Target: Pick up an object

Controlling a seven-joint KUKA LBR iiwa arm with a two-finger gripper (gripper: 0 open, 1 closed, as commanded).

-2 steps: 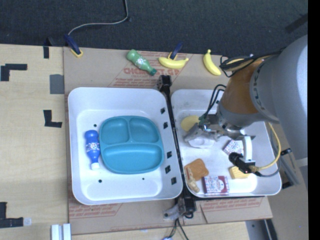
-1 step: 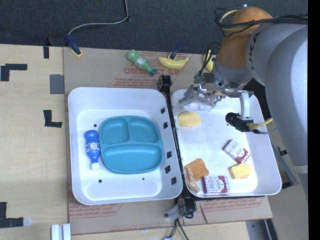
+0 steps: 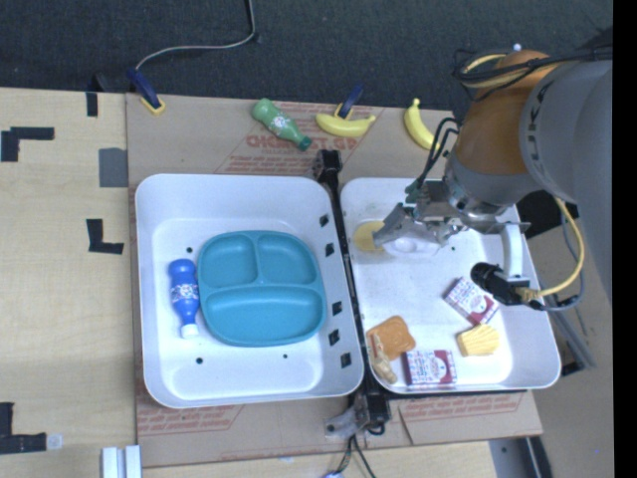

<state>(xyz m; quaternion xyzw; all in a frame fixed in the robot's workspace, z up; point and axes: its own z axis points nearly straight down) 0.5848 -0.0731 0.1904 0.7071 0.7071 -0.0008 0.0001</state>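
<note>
One gripper (image 3: 403, 229), low in the upper-left part of the right bin (image 3: 542, 366), slung under the grey arm (image 3: 518, 127) reaching in from the right of the frame. Angled down and leftward, toward a small yellow piece (image 3: 367, 235) close against the bin's left wall. Tip just beside that piece, perhaps touching; impossible to say at this slant. Degree of opening likewise impossible to tell, and nothing visibly held.

Probably aiming at the yellow piece as the thing to pick up, being the nearest item. Awkward spot, though: tucked near the wall, with little room on the far side, hence likely the slanted approach from the open middle of the bin.

Further out, toward the lower right of the same bin, well apart from the gripper: a small red and white box (image 3: 470, 300), a yellow wedge (image 3: 480, 341) just below it, a red and white carton (image 3: 430, 367) by the bottom rim, and a brown bread-like lump (image 3: 390, 339) beside the carton. Loosely scattered, none stacked, so each reachable from above.

Left of the divider, in the left bin (image 3: 159, 197): a blue divided plate (image 3: 263, 287) lying flat, with a blue bottle (image 3: 183, 297) on its side along the plate's left edge.

Beyond both bins, along the top on the cardboard: a green bottle (image 3: 281, 123) on its side and two bananas (image 3: 344, 122) (image 3: 419, 125). Outside the working area, so probably out of play.
</note>
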